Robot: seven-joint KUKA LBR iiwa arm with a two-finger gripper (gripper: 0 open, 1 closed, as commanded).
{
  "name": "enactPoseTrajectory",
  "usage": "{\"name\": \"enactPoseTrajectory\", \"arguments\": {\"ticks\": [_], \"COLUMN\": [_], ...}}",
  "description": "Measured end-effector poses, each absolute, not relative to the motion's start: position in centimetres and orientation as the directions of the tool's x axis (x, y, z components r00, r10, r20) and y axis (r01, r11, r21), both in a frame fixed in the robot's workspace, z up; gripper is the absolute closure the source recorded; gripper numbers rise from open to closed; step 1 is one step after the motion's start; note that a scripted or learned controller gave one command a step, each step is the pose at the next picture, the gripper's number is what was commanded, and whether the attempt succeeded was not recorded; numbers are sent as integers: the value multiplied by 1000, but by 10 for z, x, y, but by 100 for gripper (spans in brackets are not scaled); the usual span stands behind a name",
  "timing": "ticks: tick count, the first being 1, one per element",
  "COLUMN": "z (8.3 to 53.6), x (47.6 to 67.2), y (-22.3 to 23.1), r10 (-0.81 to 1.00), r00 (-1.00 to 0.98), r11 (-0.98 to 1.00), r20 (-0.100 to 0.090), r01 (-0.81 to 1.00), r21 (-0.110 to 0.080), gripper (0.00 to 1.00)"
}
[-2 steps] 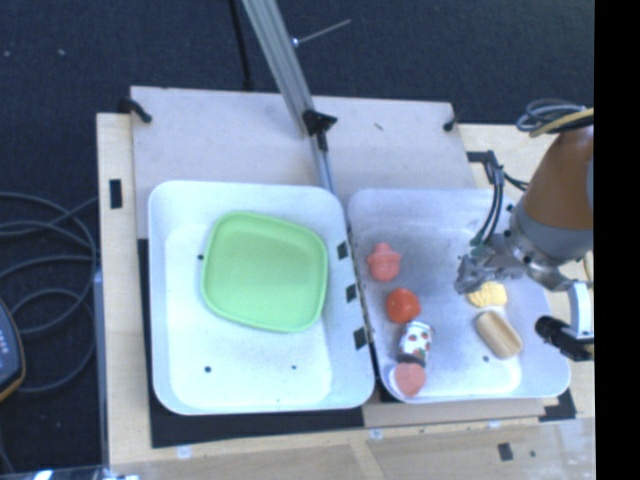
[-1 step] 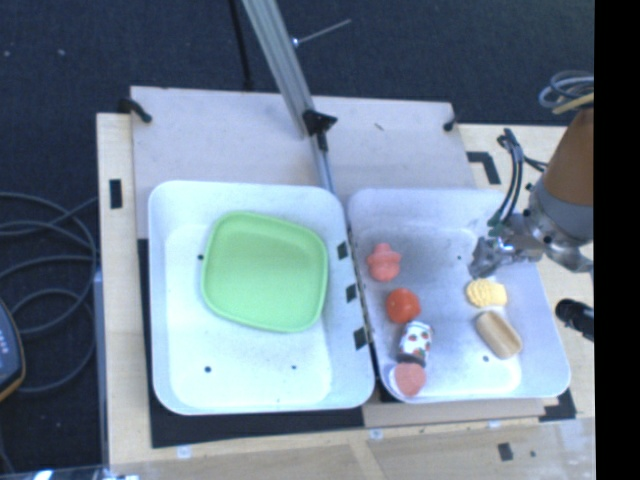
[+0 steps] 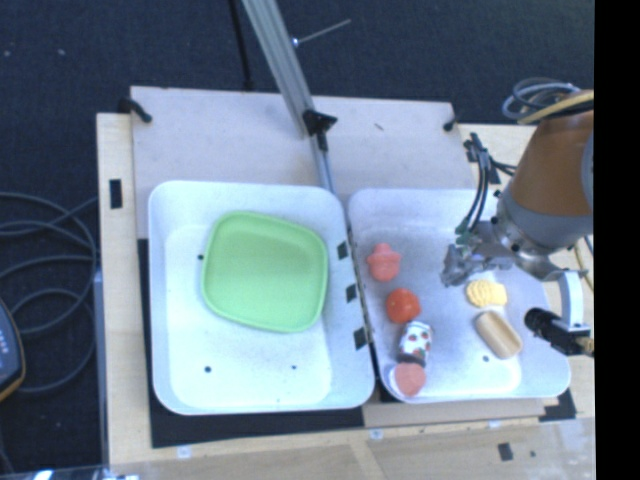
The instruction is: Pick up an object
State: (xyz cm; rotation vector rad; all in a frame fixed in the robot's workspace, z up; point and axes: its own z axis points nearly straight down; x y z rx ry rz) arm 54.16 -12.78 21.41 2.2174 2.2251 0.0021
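Left bin: green plate only. Right bin, along left wall: pink item, red ball, small patterned item, pink-red item at front corner. Further right: gripper low over bin floor, opening cannot be told, nothing seen held, yellow item just beside, tan cylinder near.

Open floor between toys and corn

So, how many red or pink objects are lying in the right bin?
3, all along its left side: a pink one at the top, a red ball below it, a pink one in the bottom corner. The gripper may hide more.
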Motion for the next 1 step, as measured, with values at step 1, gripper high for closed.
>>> {"name": "enactPoseTrajectory", "arguments": {"ticks": [1], "z": [227], "x": [538], "y": [-70], "r10": [1000], "r00": [-4], "r11": [4], "r20": [1], "r01": [1000], "r21": [2], "gripper": [100]}}
